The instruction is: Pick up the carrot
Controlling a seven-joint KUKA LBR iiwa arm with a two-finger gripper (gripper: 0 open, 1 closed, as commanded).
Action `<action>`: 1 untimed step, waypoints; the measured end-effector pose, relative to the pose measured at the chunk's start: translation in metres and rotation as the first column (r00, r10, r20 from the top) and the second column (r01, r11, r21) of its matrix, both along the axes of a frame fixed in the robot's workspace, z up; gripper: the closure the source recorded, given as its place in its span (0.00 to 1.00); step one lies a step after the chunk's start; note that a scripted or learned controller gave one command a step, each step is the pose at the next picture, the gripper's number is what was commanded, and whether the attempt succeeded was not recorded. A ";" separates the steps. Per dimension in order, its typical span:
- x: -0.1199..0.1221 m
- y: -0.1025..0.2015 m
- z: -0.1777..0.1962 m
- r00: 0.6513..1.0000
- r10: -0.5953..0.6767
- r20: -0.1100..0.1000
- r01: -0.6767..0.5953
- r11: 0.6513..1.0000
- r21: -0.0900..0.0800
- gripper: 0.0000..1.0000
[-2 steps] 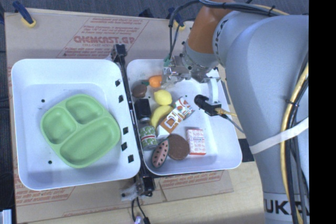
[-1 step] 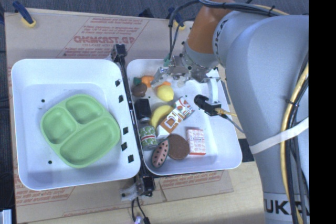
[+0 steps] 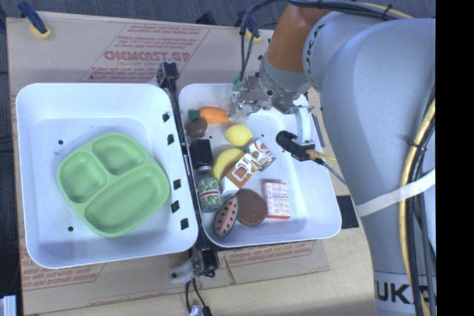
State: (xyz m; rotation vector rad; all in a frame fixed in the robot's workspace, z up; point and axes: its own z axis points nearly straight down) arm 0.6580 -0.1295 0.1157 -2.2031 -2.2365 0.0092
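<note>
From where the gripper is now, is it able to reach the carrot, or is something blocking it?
Probably yes. The carrot lies at the far end of the right bin, with nothing on top of it. The gripper is just beside it. The lemon lies close but apart.

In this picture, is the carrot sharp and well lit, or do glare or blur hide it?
Camera view: the carrot is evenly lit, slightly soft but clearly orange; the right bin floor around it is bright, nearly washed out; the pincer beside it is blurry, its details hard to read.
</note>
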 end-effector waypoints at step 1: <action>0.000 0.000 0.000 1.000 0.000 0.000 0.000 1.000 0.000 0.00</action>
